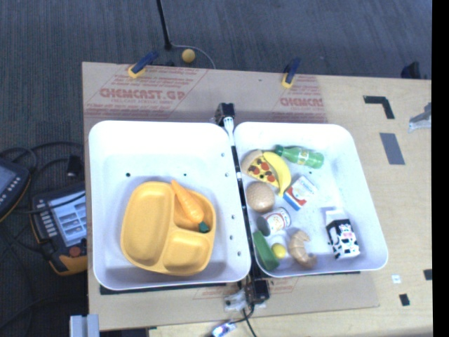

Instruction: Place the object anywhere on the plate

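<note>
1. Clearly, the toy carrot [187, 202] lies on the yellow plate [144, 225], in the compartment at the plate's 2 o'clock, with its orange body slanting toward 11 o'clock and its green tip toward 5 o'clock, close to the plate's rim
2. The plate has several compartments and sits in the left bin [105, 153], nearer the bin's 6 o'clock side
3. Whether the claw is open, closed or gripping anything cannot be told
4. The right bin [354, 167] sits at 3 o'clock of the left bin, their rims touching along the middle
5. In the right bin, a green bottle [300, 156] lies on its side toward 12 o'clock, with a pizza slice [259, 166] and a banana [280, 173] touching each other toward 10 o'clock
6. A brown round bun [260, 196] sits just at 6 o'clock of the pizza slice, and a red and white carton [302, 192] lies at 3 o'clock of the bun
7. A small can [278, 220] rests near the bin's middle; at its 6 o'clock lie a green piece [263, 248], a yellow piece [280, 251] and a croissant [302, 248], packed close together
8. A cow-patterned carton [342, 238] stands apart toward 4 o'clock in that bin
9. Both bins rest on a tabletop [393, 209] covered by a brown board, with two yellow-handled clamps [144, 63] at its 12 o'clock edge
</note>
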Controlling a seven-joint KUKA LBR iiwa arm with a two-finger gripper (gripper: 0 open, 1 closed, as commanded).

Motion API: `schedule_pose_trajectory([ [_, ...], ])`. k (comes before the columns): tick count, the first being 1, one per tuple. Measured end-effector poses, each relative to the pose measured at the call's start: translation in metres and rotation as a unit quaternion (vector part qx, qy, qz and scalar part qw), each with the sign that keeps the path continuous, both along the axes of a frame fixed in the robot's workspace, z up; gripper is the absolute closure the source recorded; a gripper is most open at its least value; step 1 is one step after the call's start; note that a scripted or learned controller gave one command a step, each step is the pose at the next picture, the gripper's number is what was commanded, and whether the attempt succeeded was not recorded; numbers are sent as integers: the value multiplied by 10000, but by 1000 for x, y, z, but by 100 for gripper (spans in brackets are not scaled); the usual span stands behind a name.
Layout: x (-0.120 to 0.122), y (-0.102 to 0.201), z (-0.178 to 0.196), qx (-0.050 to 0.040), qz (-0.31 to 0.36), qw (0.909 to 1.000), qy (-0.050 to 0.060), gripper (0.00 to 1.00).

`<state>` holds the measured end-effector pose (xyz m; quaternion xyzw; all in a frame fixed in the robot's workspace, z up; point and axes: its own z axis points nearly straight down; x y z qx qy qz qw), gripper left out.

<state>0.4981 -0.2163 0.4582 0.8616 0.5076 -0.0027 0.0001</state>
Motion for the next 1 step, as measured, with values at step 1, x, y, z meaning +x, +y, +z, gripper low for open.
schedule_pose_trajectory([
  [1,-14,0,16,-4,-136,9999,-24,0],
])
